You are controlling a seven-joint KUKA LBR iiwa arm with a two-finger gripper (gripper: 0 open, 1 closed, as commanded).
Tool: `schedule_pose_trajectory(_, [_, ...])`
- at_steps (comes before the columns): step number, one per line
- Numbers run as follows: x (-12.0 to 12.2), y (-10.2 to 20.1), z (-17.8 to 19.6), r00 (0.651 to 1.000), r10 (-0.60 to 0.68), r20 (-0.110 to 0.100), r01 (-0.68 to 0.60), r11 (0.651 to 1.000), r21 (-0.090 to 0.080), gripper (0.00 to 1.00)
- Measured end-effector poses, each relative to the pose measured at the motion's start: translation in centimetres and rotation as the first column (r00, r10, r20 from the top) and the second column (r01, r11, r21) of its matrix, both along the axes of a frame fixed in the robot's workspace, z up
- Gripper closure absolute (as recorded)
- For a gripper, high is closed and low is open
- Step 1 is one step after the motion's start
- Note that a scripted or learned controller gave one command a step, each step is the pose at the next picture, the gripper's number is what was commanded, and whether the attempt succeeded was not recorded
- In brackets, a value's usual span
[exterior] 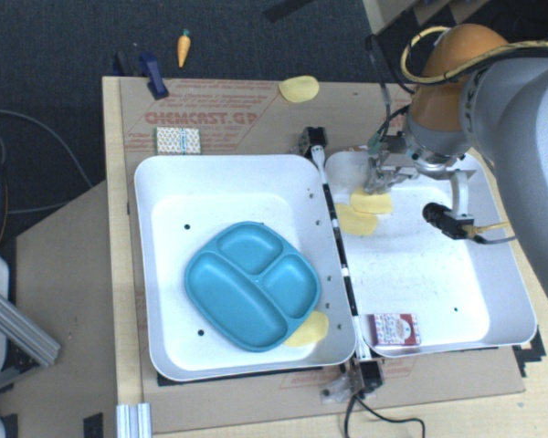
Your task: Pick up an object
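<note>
Camera view: a grey arm with an orange band reaches in over the right bin (493, 327), its hand (380, 177) lowered at the bin's far left corner.

Hand: whether it is open or closed cannot be told; its tip is small and partly masked by the wrist above it.

Task's thing: two pale yellow pieces (363, 212) lie directly beneath and just in front of the hand, touching or overlapping each other, close to the divider between the bins. Contact with the hand cannot be confirmed.

Why it hangs there: judged from the pose, the arm is lined up over the yellow pieces as the nearest pickable item, coming down from above because the bin wall and divider leave little side room.

Right bin, rest: a small red-and-white packet (394, 329) sits well away from the hand, against the near rim; a black fitting (446, 219) on the arm hangs just beside the hand, over the bin floor.

Left bin (164, 190): across the divider from the hand, it holds a blue compartment plate (251, 285) lying flat, with another yellow piece (308, 329) tucked at the plate's near edge.

Worktop (247, 108): beyond the hand, outside the bins, a yellow piece (299, 88) and a patterned card (177, 140) lie on the brown board.

Risk: the pieces look thin and flat, likely hard to pinch.
</note>
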State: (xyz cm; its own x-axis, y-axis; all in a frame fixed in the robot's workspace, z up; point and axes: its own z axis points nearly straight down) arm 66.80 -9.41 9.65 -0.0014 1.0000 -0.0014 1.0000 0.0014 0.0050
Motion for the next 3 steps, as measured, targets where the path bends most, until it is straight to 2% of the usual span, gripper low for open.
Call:
schedule_pose_trajectory(1, [0.0,0.0,0.0,1.0,0.0,-0.001,0.0,1.0,0.0,0.0])
schedule_pose_trajectory(2, [-0.2,0.1,-1.2,1.0,0.0,-0.006,0.0,1.0,0.001,0.0])
schedule_pose_trajectory(3, [0.0,0.1,0.0,1.0,0.001,-0.001,-0.001,1.0,0.0,1.0])
